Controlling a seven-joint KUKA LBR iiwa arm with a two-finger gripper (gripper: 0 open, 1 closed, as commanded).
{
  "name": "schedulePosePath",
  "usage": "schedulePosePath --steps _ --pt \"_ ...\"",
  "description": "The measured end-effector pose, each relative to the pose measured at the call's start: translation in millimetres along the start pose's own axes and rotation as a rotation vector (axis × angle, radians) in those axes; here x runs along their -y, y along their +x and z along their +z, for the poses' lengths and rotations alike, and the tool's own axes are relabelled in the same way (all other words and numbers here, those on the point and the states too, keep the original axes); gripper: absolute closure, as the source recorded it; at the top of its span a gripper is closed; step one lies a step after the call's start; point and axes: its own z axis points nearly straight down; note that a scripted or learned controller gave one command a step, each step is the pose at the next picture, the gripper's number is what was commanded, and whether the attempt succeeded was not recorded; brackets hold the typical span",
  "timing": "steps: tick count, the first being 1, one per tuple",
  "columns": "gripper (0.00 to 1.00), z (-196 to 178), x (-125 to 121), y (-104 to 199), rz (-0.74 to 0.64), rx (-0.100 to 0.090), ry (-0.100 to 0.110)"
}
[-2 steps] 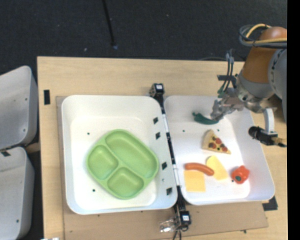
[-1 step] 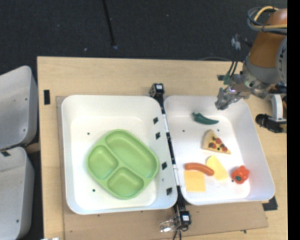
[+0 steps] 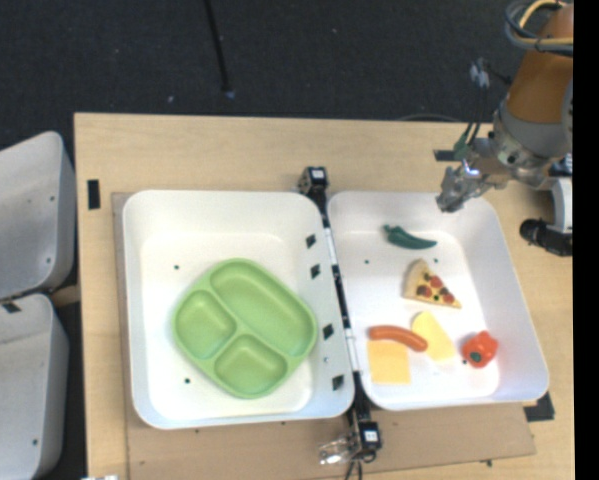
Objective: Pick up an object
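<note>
Up at the right, we see the arm reaching in, its upper part cut off by the frame's edge, so only the orange band and the grey wrist show. Its tool hangs over the far rim of the right bin, small and blurred; we cannot tell how far it is open, and we see nothing in it.

Inside the right bin lie the toy foods. A dark green pepper sits nearest the tool, apart from it. Nearer us comes a pizza slice, then a yellow wedge whose kind we cannot make out. A sausage lies just beside the wedge and partly across an orange cheese square, hiding the square's far edge. A small red-orange piece, perhaps a tomato, rests near the bin's right wall.

The left bin holds a light green divided plate with three compartments. Both bins stand on the desk, joined by dark clips along the seam. Pale shapes at the far left are cut off and unclear.
</note>
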Motion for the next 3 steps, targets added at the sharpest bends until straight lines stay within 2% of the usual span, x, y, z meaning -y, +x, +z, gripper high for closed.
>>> schedulePosePath --steps 1,2,3 --pt "1.0 6 26 40 0.001 0.0 0.005" --pt "1.0 14 47 93 0.0 -0.001 0.005" --pt "1.0 1 68 140 -0.001 -0.002 0.004"
